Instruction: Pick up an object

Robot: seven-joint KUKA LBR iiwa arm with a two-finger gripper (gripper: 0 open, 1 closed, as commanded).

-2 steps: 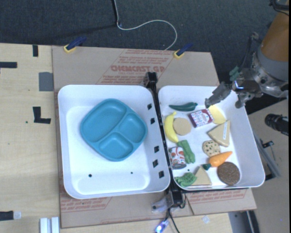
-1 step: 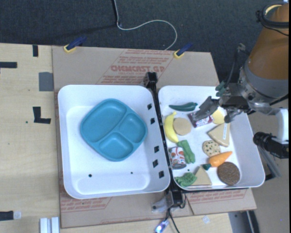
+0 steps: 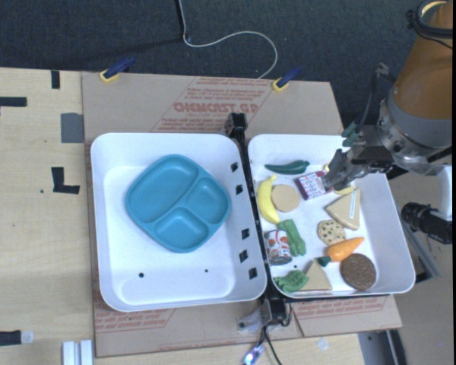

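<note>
While my fingers (image 3: 339, 175) hang over the right bin (image 3: 392, 234), spread or pinched I cannot tell, the purple packet (image 3: 311, 184) just beside them looks light, thin, slippery: best pinched across its narrow edges.

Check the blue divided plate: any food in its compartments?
Empty. The blue plate in the left bin shows three bare compartments; the toy food sits in the right bin.

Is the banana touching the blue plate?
Apart. The camera view shows the banana lying in the right bin and the blue plate in the left bin, with both bin walls running between them.
</note>
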